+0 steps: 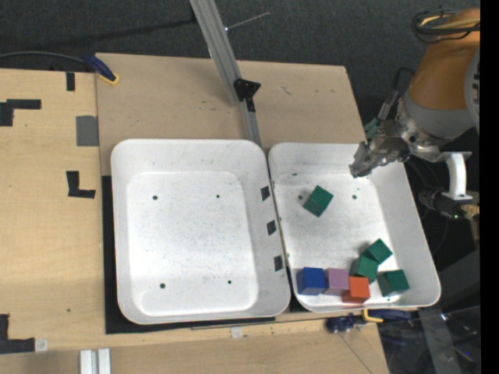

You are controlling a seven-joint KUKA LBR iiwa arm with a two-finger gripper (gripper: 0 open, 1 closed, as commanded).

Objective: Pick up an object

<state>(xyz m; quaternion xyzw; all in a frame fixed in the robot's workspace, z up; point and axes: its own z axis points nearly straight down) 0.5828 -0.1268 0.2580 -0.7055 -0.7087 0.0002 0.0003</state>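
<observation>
- Toward nine o'clock on the bench [195, 92], the left bin [125, 209] offers nothing to grasp, so the pick belongs to the other side.
- Just right of centre, the right bin [413, 216] holds the candidates: a lone green cube [317, 201] sits tilted on the bin floor, well apart from the rest.
- At about five o'clock in that bin, a cluster crowds the near corner — a blue cube [312, 280], a lilac cube [338, 279], an orange cube [359, 288] and three more green blocks [380, 265] touching or nearly so.
- At two o'clock from the lone cube, the gripper [363, 162] hangs above the bin's far edge; whether the claw is wide or narrow cannot be told, and nothing is seen held in it.
- Judged from this, the lone green cube is the sensible target — free on all sides, and near the gripper.
- To do it well, the arm should centre over the cube, turn the wrist to match its tilted faces, and descend straight before closing.
- The cluster is riskier: neighbours would likely block a clean grip.
</observation>
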